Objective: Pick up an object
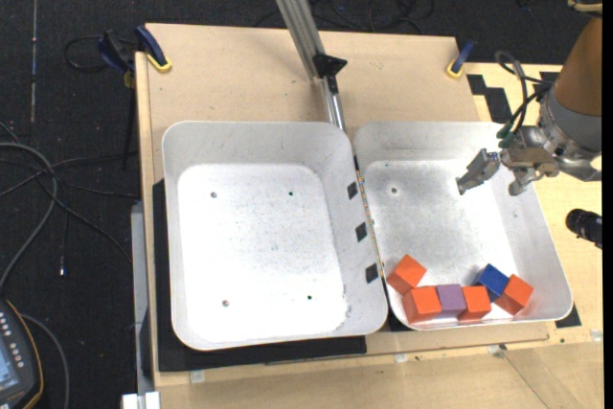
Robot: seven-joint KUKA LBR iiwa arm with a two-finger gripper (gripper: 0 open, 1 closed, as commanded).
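- Camera view: the blocks lie in a cluster along the near edge of the right bin [536, 235], all toward its near right corner.
- An orange block [406, 271] sits at the cluster's left end, tilted; just below it is a second orange block [421, 304], touching a purple block [451, 300].
- Right of the purple block comes another orange block [476, 301], then a blue block [494, 279] slightly farther back, and a last orange block [515, 293] nearest the bin's right wall.
- The claw [495, 173] hangs over the far right part of the right bin, well apart from the blocks; its two fingers are spread apart with nothing between them.
- The arm [579, 91] reaches in past the bin's right wall.
- The left bin [192, 148] sits beside the right bin, their walls touching.
- Both bins rest on the tan counter [249, 72].
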